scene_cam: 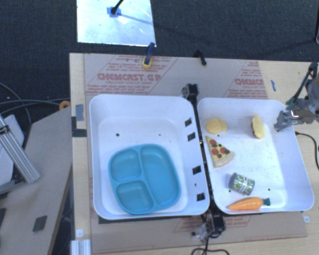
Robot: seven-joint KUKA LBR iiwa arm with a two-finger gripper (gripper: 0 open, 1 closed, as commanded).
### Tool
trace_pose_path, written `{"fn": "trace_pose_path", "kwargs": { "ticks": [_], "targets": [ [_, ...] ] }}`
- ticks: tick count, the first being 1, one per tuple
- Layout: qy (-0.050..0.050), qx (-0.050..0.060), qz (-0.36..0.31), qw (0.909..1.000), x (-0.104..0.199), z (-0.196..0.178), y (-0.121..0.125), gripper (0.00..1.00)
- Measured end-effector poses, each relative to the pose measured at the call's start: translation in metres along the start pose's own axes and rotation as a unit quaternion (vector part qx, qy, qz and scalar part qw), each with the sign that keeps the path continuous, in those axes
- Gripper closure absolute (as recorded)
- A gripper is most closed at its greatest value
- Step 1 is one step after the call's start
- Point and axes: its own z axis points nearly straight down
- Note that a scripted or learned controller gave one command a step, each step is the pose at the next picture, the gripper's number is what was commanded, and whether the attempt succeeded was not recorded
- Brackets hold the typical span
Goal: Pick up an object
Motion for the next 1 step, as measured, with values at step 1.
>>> {"fn": "trace_pose_path", "kwargs": {
  "ticks": [1],
  "targets": [
    [0.004,0.010,0.003,0.9999,0.0057,0.0415,-0.0632,1.00]
  ]
}}
